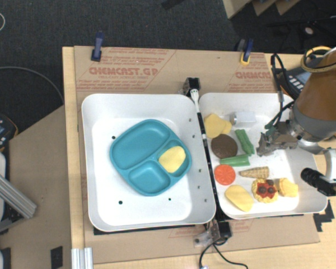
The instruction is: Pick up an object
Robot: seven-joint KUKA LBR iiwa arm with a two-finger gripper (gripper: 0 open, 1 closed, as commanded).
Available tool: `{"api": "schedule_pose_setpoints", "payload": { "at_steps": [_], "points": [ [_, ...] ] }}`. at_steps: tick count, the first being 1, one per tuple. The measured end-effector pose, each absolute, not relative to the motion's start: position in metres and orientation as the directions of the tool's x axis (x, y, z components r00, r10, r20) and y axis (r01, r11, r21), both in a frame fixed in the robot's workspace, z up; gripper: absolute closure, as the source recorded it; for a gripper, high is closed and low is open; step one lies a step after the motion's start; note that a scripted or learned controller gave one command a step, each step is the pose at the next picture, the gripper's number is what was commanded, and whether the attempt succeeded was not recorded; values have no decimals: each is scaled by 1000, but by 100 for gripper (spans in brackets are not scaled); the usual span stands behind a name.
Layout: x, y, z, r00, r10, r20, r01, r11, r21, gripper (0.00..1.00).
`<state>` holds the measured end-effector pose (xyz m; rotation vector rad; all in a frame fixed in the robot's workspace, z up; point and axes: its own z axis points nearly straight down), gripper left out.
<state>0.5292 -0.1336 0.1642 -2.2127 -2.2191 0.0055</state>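
The toy food is being kept in the right bin (311, 203): a yellow piece (216, 125), a brown disc (224, 146), two green sticks (245, 141), a red slice (225, 175), a cone (254, 172) and a small tart (265, 190). The gripper (267, 142) is being held low over this bin, just right of the green sticks; how its jaws stand cannot be told. In the left bin (101, 206), a blue divided plate (140, 153) is being occupied by one yellow lump (172, 159).
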Motion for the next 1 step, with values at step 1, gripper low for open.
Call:
{"api": "schedule_pose_setpoints", "payload": {
  "at_steps": [1],
  "points": [
    [527, -36, 320, -12, 1000, 2, 1000, 12, 18, 100]
  ]
}}
